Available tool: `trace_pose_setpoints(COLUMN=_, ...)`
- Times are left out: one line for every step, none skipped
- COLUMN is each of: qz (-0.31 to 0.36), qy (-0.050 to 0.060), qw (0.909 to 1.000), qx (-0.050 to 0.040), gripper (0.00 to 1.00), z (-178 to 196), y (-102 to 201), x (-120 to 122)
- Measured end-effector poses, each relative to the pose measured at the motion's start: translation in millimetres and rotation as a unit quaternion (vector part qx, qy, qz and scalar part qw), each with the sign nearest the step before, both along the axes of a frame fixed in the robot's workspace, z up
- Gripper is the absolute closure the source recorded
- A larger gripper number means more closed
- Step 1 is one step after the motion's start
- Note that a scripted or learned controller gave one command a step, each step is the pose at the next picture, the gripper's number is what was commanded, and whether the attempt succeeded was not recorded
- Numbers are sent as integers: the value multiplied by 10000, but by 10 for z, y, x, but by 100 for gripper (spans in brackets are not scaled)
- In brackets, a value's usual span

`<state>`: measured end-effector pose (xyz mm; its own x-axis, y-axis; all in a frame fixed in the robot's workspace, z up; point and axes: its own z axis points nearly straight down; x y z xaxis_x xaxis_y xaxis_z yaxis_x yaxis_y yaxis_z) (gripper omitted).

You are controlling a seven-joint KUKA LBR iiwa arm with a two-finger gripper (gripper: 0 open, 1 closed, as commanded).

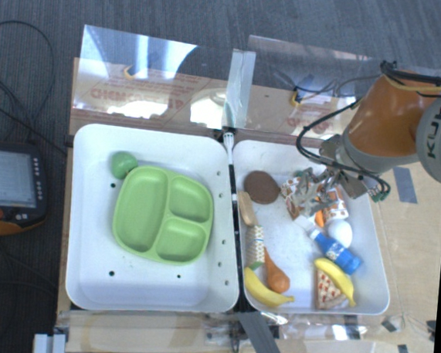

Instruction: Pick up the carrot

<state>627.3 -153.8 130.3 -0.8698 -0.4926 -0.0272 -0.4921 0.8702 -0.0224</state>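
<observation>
The carrot (276, 272) is an orange-brown tapered piece lying near the front of the right bin (376, 249), its thick end beside a yellow banana (265, 292). My gripper (313, 192) hangs low over the back middle of that bin, well behind and to the right of the carrot, among a patterned packet (292, 193) and a small orange item (321, 217). The arm's orange band (390, 110) is above it. Clutter hides the fingertips, and I see nothing clearly between them.
A brown disc (262, 187), a white egg (340, 231), a blue bottle (337, 254), a second banana (337, 275) and a pizza slice (324, 292) share the right bin. The left bin (80, 259) holds a green divided plate (164, 213) and a green ball (124, 163).
</observation>
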Motion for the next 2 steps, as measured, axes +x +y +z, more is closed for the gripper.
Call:
trace_pose_setpoints(qz=-278, qy=100, qw=9996, qx=35, gripper=100, z=788, y=406, x=-613)
trace_pose_setpoints(qz=-364, qy=101, qw=9993, qx=35, gripper=100, z=-383, y=373, x=-828)
